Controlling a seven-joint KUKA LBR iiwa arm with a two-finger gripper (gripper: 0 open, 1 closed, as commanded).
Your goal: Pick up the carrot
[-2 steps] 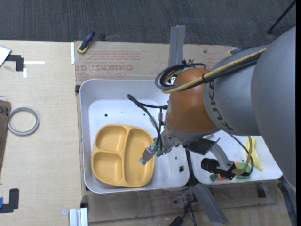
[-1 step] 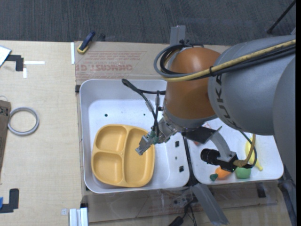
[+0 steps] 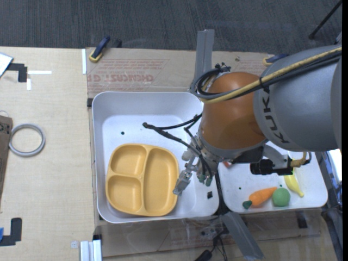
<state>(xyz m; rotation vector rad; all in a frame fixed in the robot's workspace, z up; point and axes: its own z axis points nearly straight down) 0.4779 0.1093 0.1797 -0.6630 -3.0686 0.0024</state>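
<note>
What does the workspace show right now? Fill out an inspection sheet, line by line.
Surface: bench with a left bin and a right bin.
Job's things: carrot lying in the right bin.
Clutter: yellow plate in the left bin; green ball and banana beside the carrot.
Gripper: gripper over the plate's right edge, away from the carrot.
Cables: black cables trailing over the left bin.
Surroundings: tape roll on the bench; cardboard behind the bins.

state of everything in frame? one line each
carrot: lying in the right bin, not held
gripper: over the left bin beside the yellow plate, nothing between its fingers
yellow plate: flat in the left bin
green ball: next to the carrot
banana: right bin, near the ball
tape roll: flat on the bench
</note>
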